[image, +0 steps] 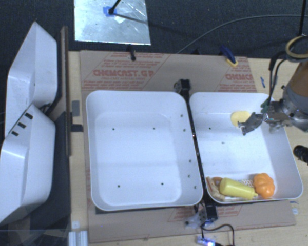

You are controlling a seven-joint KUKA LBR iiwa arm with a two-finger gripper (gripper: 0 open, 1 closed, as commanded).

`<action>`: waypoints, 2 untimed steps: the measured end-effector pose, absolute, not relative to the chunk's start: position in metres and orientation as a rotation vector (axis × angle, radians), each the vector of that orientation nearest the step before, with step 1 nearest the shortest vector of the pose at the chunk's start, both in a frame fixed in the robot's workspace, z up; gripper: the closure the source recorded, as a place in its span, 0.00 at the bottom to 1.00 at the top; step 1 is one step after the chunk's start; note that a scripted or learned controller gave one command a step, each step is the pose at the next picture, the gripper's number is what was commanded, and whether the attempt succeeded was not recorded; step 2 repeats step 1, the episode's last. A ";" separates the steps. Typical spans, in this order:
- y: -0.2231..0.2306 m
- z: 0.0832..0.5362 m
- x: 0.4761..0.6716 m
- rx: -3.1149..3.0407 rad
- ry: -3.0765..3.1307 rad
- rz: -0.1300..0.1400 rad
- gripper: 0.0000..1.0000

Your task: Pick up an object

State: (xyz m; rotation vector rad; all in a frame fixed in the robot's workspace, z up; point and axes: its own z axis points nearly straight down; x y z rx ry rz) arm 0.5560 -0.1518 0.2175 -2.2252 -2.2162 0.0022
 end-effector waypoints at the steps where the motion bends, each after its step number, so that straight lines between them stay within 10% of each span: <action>1: -0.197 0.198 0.543 -2.225 -2.217 0.000 0.00; 2: -0.197 0.198 0.543 -2.225 -2.217 0.000 0.00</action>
